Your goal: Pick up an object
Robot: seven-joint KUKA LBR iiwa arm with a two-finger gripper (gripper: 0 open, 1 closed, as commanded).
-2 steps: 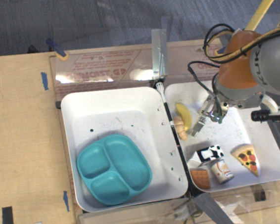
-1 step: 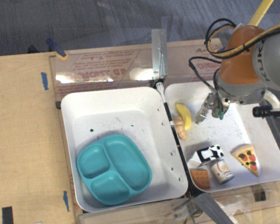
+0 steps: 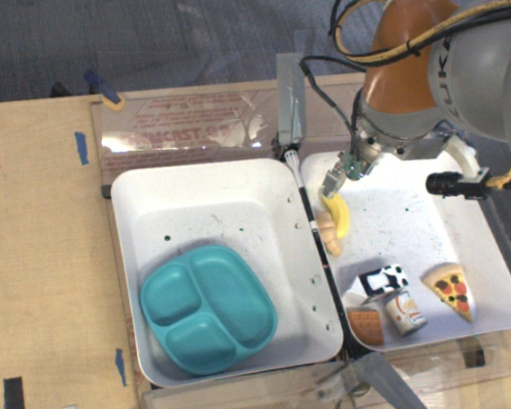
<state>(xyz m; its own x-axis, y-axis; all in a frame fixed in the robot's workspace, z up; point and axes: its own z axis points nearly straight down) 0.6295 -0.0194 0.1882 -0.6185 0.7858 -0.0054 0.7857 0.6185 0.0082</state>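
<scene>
Yellow banana (image 3: 335,217) lies at the right bin's (image 3: 487,247) left wall, just below my gripper (image 3: 347,173) (whether spread or closed I cannot tell). I'm approaching; next I descend squarely over it.

left bin (image 3: 145,188): divided plate (image 3: 207,308) | right bin (image 3: 478,248): banana (image 3: 334,221) far-left; can (image 3: 403,312), pizza slice (image 3: 452,290) near edge

Gripper (image 3: 342,177) low in right bin (image 3: 475,221), just above banana (image 3: 334,220); teal tray (image 3: 208,307) in left bin (image 3: 146,201).
</scene>
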